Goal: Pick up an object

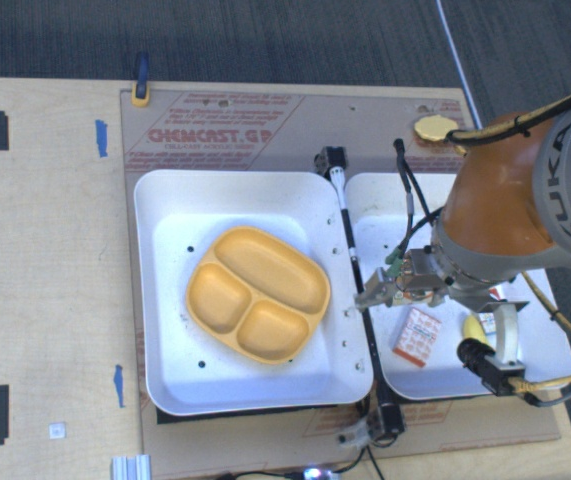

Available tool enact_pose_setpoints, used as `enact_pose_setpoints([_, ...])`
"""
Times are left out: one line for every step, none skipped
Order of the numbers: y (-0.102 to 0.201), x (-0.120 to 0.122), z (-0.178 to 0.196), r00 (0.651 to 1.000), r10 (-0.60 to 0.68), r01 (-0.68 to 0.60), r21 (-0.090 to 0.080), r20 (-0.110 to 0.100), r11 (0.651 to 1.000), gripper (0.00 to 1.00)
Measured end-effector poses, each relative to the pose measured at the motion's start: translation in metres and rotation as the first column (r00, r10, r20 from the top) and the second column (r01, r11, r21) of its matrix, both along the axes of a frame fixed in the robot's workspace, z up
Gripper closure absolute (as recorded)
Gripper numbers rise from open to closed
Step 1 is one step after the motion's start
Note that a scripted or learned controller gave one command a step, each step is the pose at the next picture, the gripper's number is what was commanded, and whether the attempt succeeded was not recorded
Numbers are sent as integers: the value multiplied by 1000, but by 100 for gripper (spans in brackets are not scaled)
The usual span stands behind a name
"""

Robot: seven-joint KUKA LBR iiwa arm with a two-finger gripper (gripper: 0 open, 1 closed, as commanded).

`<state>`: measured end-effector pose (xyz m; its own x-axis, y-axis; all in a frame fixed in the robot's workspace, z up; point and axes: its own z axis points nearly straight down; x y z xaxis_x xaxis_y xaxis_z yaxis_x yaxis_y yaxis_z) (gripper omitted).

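Pale wooden bench (45, 298) spreads bare at nine o'clock. Next, the left bin (160, 218) holds a yellow divided tray (257, 294), with white floor free along every wall. At three o'clock the arm (505, 208) crowds the right bin (385, 196); the gripper (410, 286) hangs just above a small red-and-white packet (418, 335), its opening impossible to tell.

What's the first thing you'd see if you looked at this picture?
Probably the yellow tray with three compartments, lying in the left bin. Next, the big arm with its orange band, reaching in from the right over the right bin, where a small red-and-white packet lies.
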<state>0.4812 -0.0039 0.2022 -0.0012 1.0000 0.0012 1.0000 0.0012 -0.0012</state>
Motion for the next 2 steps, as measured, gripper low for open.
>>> enact_pose_setpoints([0,2,10,1000,-1,1,0,4,1000,100])
enact_pose_setpoints([0,3,20,1000,0,0,0,8,1000,100])
